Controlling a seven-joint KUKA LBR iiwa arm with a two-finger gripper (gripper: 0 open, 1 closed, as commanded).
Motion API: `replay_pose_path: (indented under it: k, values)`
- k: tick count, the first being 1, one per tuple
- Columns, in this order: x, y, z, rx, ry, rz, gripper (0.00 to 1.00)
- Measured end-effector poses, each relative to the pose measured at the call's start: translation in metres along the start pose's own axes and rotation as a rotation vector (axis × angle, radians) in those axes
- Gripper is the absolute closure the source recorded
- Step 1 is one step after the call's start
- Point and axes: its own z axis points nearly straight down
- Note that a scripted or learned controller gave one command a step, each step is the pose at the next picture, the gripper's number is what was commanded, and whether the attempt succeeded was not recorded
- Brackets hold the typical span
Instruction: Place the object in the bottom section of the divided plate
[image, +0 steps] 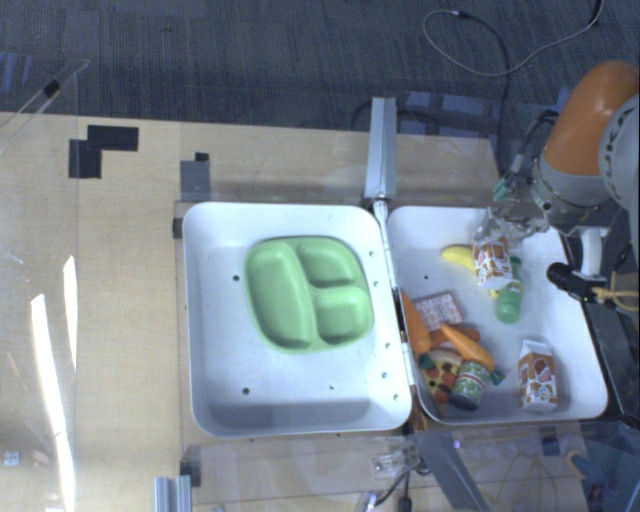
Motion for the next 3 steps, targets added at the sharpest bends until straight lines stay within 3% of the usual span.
replay_pose_path:
  k: [1,2,3]
  values:
    - [-0.002,0.017,0.062,-0.001,0.001,0.038,1.0]
    - [0.088,0.018,-0.074,-0.003,0.003,0.062,1.0]
    - [0.174,-0.03,-0.083,0.003,0.004,0.33,1.0]
